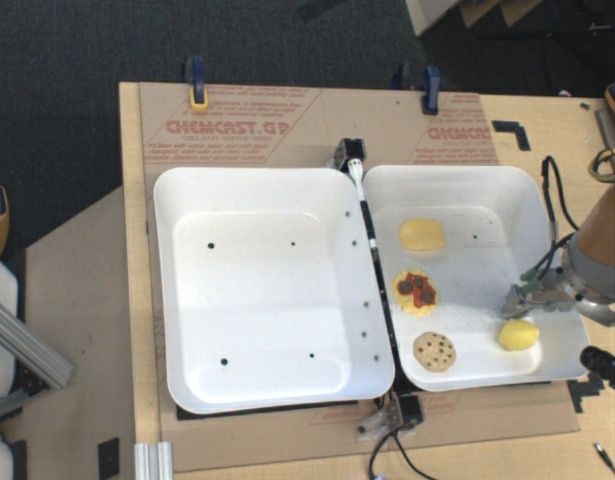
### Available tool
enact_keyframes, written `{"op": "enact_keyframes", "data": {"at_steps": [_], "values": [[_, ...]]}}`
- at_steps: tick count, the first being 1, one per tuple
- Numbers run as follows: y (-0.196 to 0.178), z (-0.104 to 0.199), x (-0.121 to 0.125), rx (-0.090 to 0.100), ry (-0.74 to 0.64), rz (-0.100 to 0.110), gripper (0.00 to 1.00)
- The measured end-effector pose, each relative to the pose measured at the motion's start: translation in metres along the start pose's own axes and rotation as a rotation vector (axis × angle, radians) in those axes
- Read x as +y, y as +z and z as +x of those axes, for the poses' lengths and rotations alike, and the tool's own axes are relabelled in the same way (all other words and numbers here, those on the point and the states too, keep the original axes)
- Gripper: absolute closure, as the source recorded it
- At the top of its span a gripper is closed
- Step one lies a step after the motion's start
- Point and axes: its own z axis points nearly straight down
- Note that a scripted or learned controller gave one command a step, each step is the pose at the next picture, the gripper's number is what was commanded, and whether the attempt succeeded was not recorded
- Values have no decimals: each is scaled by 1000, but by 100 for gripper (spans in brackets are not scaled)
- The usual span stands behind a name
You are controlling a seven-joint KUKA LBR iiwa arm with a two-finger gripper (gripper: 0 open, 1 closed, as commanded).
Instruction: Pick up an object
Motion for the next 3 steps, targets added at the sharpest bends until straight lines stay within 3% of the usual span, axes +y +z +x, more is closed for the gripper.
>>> {"op": "enact_keyframes", "data": {"at_steps": [1, 2, 3], "values": [[-109, 62, 16, -5, -12, -18, 100], [-83, 106, -18, 1, -9, -4, 100], [-198, 234, -5, 1, -23, -23, 100]]}}
